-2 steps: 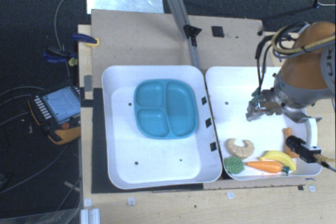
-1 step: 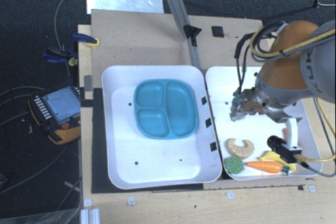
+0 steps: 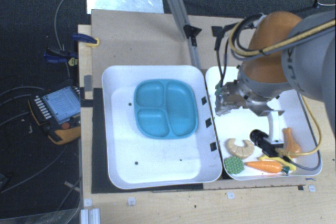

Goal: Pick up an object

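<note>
Partly, the arm (image 3: 294,55) hides the right bin (image 3: 220,123) beneath it.

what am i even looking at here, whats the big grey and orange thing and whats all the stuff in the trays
One camera looks down at a slant on a bench with two shallow white bins. The grey and orange shape is a robot arm reaching in from the right; its gripper hangs over the right bin, and nothing visibly sits in it. The left bin holds a blue divided plate. The right bin holds small toy foods: a croissant, a carrot, a green round piece and some others.
</note>
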